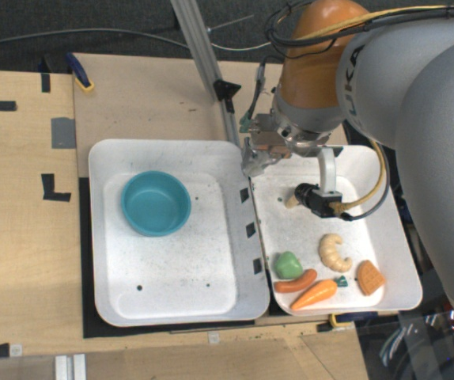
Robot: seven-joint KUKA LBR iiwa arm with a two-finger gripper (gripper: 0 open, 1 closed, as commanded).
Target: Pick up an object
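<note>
Reaching for the croissant (334, 251) toward the near end of the right bin (302, 232), expect a light, stiff, smooth thing; pinch across its thick middle. Your gripper (255, 158) hangs over that bin's far left corner, and you cannot tell how wide it is open.

A pale wooden bench (13, 212) is lying under even light, black tape marks (51, 187) and a grey patch (63, 131) are sitting near its left edge, a blue clamp (81, 71) is resting at a browner board's (148, 109) far corner, and a metal pole (199, 38) is slanting over dark floor (92, 6) where a thin cable (77, 34) is trailing.
</note>
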